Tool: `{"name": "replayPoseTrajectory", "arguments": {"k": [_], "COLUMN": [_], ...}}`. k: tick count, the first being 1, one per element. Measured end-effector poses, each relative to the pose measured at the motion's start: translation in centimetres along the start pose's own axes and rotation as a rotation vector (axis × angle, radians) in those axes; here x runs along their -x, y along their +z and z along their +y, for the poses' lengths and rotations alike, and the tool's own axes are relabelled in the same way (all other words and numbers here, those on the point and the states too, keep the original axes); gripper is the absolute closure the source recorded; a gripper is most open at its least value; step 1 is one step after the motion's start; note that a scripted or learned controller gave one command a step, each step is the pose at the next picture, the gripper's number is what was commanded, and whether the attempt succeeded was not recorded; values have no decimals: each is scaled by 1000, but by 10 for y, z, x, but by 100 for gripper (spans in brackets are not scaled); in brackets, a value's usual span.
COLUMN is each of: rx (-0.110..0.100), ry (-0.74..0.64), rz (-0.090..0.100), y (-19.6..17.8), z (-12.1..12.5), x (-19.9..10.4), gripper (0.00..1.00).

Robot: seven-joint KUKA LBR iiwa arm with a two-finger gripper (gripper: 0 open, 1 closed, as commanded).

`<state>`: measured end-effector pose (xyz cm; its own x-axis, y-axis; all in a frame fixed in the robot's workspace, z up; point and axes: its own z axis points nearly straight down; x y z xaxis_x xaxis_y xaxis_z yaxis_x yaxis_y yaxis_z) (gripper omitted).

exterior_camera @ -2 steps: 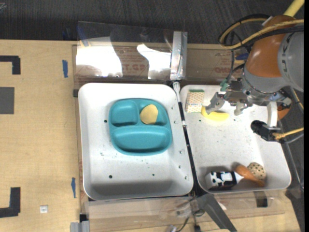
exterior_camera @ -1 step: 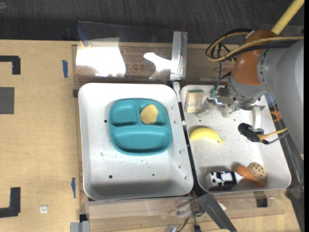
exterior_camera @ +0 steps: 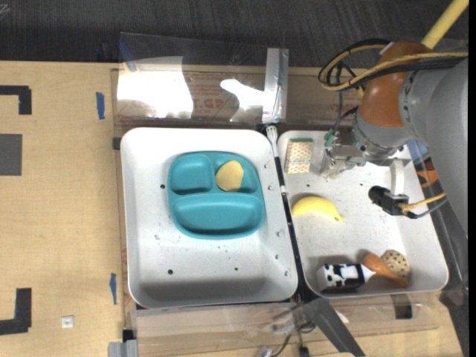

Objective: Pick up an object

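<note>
The claw (exterior_camera: 336, 160) hung low over the back of the right bin (exterior_camera: 428, 262); I could not tell its grip. Just beside it lay a small cracker box (exterior_camera: 299, 156), likely light and stiff. Nearer the front lay a banana (exterior_camera: 317, 208), probably smooth, best pinched across its middle. A cow toy (exterior_camera: 343, 275) and a brown toy (exterior_camera: 387, 264) lay in front. The left bin (exterior_camera: 149, 266) held a blue tray (exterior_camera: 216, 214) with a yellow lump (exterior_camera: 230, 175).

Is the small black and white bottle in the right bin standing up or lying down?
Lying down. The black and white bottle rests on its side near the front edge of the right bin, lengthwise beside a brown spotted object.
</note>
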<state>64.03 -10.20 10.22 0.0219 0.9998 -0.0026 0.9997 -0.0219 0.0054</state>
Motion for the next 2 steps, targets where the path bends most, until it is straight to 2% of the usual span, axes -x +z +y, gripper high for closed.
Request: {"name": "replayPoseTrajectory", "arguments": {"k": [1,2], "rx": [-2,1], "ry": [-1,-90], "rz": [0,4], "y": [1,-87], "z": [0,-73], "x": [0,-46], "gripper": [0,0]}}
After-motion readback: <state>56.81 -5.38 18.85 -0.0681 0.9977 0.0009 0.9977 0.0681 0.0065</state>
